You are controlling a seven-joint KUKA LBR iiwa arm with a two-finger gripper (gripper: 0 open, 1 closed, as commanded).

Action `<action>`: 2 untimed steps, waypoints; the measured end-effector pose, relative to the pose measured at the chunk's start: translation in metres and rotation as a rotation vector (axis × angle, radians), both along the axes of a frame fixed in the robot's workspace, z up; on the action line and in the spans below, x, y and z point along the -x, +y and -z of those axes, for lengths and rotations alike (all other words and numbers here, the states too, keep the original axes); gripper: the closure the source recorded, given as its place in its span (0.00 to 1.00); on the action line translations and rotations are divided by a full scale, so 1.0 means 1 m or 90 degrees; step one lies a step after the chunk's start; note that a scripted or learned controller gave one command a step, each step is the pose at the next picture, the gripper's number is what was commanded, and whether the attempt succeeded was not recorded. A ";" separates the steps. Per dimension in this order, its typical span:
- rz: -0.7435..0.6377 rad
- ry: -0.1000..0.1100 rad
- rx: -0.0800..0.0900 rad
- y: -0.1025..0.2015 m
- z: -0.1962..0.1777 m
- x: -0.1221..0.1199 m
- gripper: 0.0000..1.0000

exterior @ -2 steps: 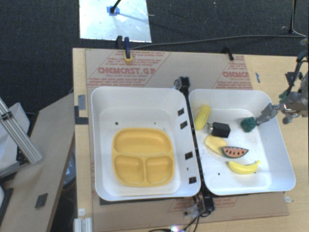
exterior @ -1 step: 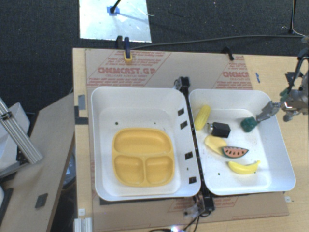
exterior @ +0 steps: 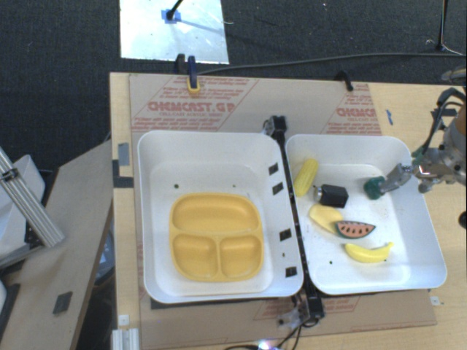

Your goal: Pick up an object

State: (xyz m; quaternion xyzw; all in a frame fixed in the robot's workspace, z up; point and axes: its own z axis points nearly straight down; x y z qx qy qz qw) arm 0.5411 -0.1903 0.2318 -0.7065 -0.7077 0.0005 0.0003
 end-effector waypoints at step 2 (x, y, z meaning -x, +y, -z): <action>0.000 0.001 -0.001 -0.001 0.093 -0.001 0.00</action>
